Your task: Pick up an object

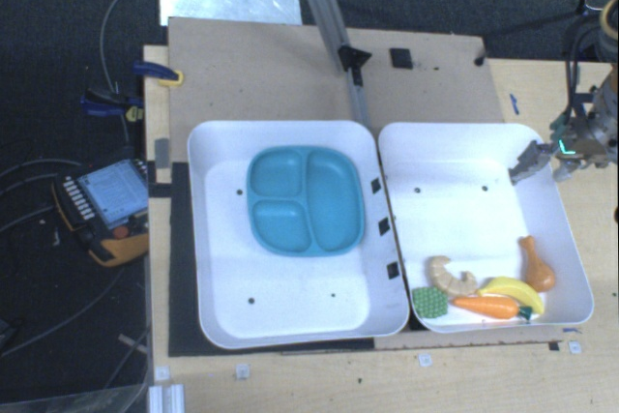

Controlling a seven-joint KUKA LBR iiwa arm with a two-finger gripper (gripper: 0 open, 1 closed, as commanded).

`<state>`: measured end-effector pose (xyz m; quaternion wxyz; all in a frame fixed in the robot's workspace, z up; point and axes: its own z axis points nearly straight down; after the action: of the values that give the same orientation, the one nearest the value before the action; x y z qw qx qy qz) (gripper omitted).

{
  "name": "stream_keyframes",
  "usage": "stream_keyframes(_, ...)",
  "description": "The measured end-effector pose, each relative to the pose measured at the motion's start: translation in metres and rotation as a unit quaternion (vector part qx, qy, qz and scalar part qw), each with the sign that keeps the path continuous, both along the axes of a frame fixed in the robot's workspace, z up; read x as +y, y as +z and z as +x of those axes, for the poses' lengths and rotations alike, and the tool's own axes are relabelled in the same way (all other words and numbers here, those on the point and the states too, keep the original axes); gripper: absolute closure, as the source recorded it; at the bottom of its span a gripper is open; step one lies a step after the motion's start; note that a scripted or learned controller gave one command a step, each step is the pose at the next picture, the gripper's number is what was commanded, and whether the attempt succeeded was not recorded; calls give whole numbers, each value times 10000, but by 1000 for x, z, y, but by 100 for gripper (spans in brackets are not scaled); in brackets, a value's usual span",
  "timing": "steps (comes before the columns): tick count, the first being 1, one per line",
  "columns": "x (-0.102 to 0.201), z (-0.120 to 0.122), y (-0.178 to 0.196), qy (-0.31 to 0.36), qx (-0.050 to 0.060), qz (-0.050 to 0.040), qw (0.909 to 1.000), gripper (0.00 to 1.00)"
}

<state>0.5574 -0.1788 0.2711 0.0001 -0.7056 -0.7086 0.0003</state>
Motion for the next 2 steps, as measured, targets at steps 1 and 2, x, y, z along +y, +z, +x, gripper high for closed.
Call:
stream_keyframes(1, 0, 1, 1, 2, -12, -3, 10000, 0)
stream_keyframes(2, 7, 5, -58, -6, 9, 4, 10000, 0)
